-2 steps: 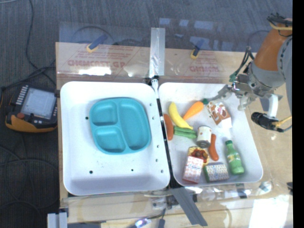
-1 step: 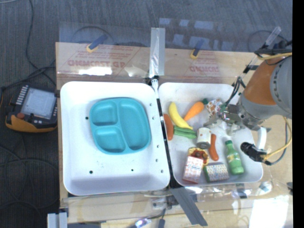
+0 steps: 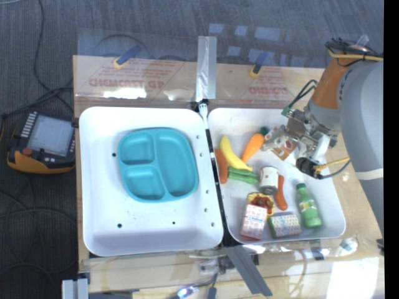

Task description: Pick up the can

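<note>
Bins sit side by side on the tabletop (image 3: 93, 83), both white and shallow. Left bin (image 3: 100, 217), at the frame's centre-left, holds a teal divided tray (image 3: 157, 164). Right bin (image 3: 333, 220) is crowded: a banana (image 3: 232, 156) and a carrot (image 3: 252, 147) in its upper left part, a green vegetable (image 3: 243, 176) just below the banana, and the can (image 3: 269, 180) near the bin's middle, standing beside that vegetable with its light top showing. A green bottle (image 3: 308, 205) lies to the can's right, and two small boxes (image 3: 254, 217) (image 3: 285, 225) lie along the bin's lower edge. The arm (image 3: 336, 86) comes in from the upper right; its claw (image 3: 293, 139) hangs over the bin's upper part, above and right of the can, apart from it. Whether the claw is apart or together, I cannot tell.
</note>
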### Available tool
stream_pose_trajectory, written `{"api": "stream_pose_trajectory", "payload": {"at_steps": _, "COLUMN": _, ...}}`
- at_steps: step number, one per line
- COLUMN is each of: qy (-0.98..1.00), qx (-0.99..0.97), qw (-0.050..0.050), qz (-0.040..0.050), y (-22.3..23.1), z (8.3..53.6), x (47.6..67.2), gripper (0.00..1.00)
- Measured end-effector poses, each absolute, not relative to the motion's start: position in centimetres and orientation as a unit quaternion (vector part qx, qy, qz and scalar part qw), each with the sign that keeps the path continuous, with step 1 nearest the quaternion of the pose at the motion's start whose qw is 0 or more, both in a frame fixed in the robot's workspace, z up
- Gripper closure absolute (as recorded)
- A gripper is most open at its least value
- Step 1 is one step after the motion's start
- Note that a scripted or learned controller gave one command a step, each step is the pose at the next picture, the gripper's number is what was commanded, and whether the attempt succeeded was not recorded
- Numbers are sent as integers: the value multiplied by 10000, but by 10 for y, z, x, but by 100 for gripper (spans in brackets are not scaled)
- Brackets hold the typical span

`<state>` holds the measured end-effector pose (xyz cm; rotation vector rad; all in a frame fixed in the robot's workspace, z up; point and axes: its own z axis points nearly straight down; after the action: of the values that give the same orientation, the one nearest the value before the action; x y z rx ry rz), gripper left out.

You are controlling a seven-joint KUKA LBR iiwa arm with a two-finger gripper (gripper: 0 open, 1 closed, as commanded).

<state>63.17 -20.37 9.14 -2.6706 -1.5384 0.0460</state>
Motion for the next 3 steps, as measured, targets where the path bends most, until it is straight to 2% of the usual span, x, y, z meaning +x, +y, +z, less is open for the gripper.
{"api": "stream_pose_trajectory", "payload": {"at_steps": 1, "qy": -4986, "qx": -8659, "qw": 323, "qz": 217, "y": -204, "z": 99, "x": 629, "gripper": 100}}
{"api": "stream_pose_trajectory", "payload": {"at_steps": 2, "qy": -6451, "qx": -7641, "qw": -20, "qz": 21, "y": -144, "z": 299, "x": 639, "gripper": 100}}
{"api": "stream_pose_trajectory", "payload": {"at_steps": 3, "qy": -6733, "qx": -7393, "qw": 9, "qz": 15, "y": -126, "z": 222, "x": 615, "gripper": 100}}
